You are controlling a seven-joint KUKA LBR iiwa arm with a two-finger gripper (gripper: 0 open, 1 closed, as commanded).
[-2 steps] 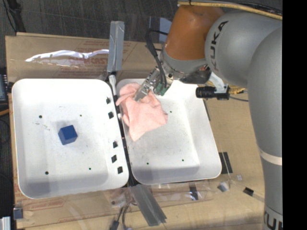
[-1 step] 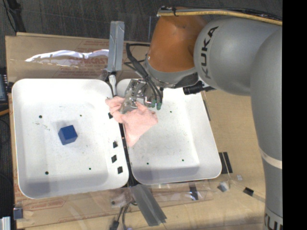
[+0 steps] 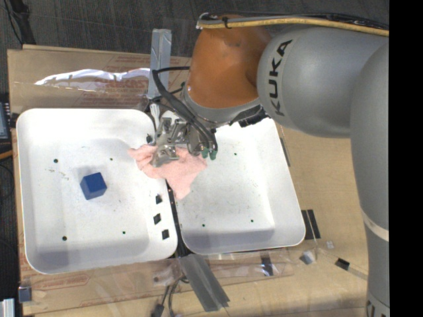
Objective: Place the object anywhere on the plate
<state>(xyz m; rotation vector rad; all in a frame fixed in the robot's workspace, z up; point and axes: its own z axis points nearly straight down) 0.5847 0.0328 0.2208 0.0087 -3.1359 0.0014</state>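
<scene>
A KUKA arm's gripper (image 3: 166, 145) hangs over the seam between two white bins, directly above a pink cloth (image 3: 173, 168); whether its jaws are spread or pinching the fabric cannot be told. The crumpled cloth straddles the left bin (image 3: 39, 137) and right bin (image 3: 277, 203), tapering toward the camera. A blue cube (image 3: 93, 185) sits well apart

My arm (image 3: 310, 78) comes in from three o'clock, grey elbow high, orange band (image 3: 221, 65) turned toward eleven. My gripper (image 3: 168, 147) hangs below the wrist near frame centre, pointing down toward seven o'clock.
</scene>
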